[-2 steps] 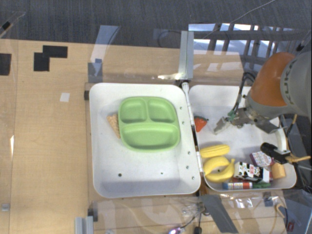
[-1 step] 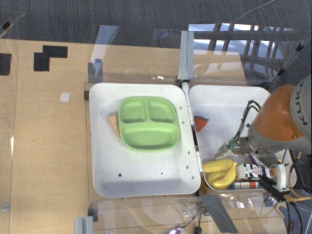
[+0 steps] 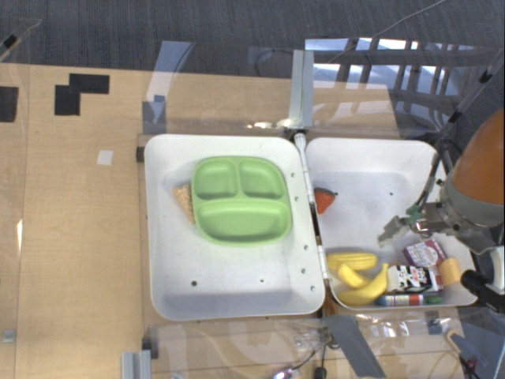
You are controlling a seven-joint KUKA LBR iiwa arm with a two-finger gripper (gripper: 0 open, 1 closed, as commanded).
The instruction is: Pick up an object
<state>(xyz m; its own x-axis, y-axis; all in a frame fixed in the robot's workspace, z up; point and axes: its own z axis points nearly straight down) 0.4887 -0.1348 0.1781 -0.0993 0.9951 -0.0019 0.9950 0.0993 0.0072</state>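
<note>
Bananas (image 3: 359, 279) at right bin's (image 3: 371, 164) front edge, long axis along it. Tool (image 3: 404, 223) just behind them toward table's right edge, prongs apart, gripping nothing.

Green tray (image 3: 239, 200) hides most of tan item (image 3: 184, 202). Arm (image 3: 480, 176) cut by right edge. Claw (image 3: 402, 226) blurred, can't tell grip. Carton (image 3: 416, 278) print unreadable.
</note>
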